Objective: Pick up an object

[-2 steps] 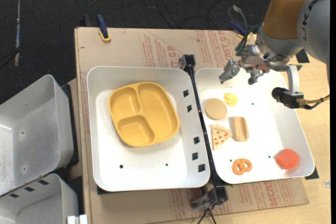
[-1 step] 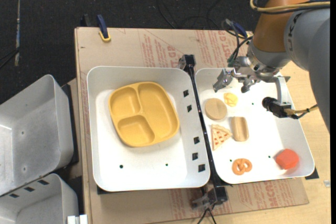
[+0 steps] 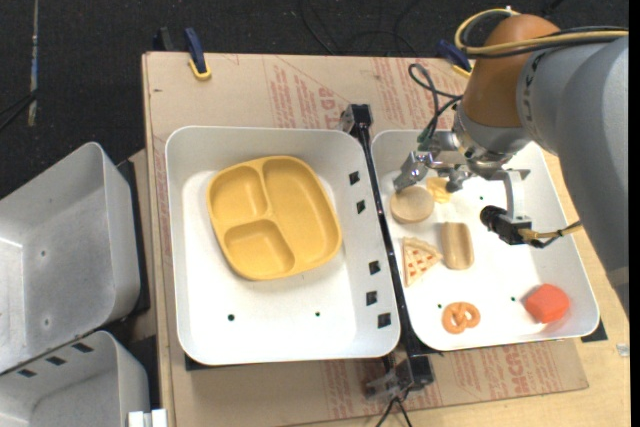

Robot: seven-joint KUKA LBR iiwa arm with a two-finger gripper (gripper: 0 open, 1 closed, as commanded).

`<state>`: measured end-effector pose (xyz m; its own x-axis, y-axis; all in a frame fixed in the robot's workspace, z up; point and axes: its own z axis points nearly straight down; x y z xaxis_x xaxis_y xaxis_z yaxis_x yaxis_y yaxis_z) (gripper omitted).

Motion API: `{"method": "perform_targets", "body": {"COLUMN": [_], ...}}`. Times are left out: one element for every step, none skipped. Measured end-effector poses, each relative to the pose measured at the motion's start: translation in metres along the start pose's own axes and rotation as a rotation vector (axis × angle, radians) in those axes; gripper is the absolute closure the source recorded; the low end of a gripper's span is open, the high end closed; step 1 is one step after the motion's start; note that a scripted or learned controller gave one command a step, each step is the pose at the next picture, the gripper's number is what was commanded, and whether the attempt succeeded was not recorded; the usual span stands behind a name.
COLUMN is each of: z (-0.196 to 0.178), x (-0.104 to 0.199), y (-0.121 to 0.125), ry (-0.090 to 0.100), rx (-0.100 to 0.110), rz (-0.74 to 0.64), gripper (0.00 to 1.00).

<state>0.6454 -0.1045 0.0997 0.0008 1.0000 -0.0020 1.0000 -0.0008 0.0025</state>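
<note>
The tray (image 3: 272, 215) lies in the left bin (image 3: 190, 315); the pizza (image 3: 419, 260), pretzel (image 3: 460, 317) and ball (image 3: 546, 303) lie in the right bin (image 3: 585, 290).

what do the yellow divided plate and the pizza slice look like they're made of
The yellow divided plate looks like moulded plastic with a matte finish: uniform colour, rounded compartment walls, soft dull sheen. The pizza slice is probably a plastic or rubber toy food, given its flat printed-looking red dots and tidy shape; the view is too coarse to tell which.

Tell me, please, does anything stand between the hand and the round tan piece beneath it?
Nothing visible does: the hand hangs right over the round tan piece; the pizza slice lies apart, nearer the camera.
</note>
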Motion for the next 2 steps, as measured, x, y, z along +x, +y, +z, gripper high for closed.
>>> {"method": "perform_targets", "body": {"z": [-0.015,-0.065], "x": [0.0,0.009], "y": [0.002,0.008], "ry": [-0.001,0.002], "rx": [-0.007,-0.004], "rz": [0.0,-0.004], "gripper": [1.0,1.0]}}
